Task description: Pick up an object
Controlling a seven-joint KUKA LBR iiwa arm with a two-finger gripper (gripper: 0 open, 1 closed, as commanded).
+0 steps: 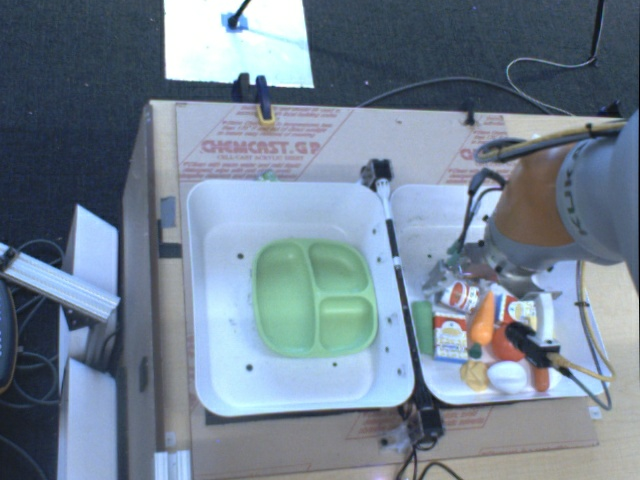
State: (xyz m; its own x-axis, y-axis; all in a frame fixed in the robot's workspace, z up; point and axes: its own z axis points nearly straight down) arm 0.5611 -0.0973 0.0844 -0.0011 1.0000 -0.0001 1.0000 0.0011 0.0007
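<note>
The gripper (452, 271) is seen low in the right bin (425, 213), just above the pile of small objects, but it is blurred and partly hidden under the wrist, so it cannot be told if anything is grasped or how it is set. Directly beside it, a small red and white can (461, 295) is lying on its side. Next to the can, an orange carrot-shaped piece (483, 320) is placed upright at a slant. A green block (422, 326) is found at the left wall of this bin, and a red and yellow box (451, 336) is touching it on the right. Near the front rim, a white egg (506, 375) and a small yellowish piece (475, 374) are lying together. The grey arm (590, 198) with its orange band (530, 203) is reaching in from the right. In the left bin (215, 268), a green divided plate (314, 296) with three compartments is lying in the middle, well apart from the gripper.
</note>
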